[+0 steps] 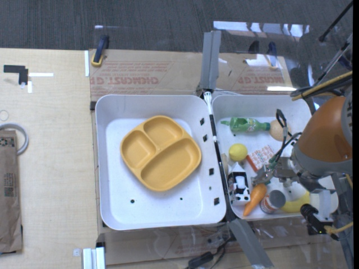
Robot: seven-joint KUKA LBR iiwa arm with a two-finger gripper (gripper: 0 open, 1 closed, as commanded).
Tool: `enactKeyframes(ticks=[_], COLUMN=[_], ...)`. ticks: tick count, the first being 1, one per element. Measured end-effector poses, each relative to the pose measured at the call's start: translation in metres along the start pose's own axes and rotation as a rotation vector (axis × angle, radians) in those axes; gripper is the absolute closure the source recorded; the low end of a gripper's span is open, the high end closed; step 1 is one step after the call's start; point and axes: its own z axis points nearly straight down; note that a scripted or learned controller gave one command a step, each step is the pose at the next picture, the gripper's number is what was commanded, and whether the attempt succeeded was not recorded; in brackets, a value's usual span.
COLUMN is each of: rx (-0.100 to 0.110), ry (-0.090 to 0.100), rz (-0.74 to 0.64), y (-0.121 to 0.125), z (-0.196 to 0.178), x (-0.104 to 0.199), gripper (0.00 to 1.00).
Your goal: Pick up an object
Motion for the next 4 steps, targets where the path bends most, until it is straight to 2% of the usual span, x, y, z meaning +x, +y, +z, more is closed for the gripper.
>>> enactKeyframes(ticks=[1, 2, 3, 4], rx=[-0.003, -0.001, -0.001, -0.001], ry=[-0.005, -0.004, -0.002, -0.003], rz=[0.129, 0.133, 0.408, 0.327], y=[0.008, 0.007, 0.066, 0.144], z=[-0.001, -0.009, -0.101, -0.093], x=[0.035, 0.035, 0.056, 0.047], gripper=[0.00, 1.00, 1.00, 1.00])
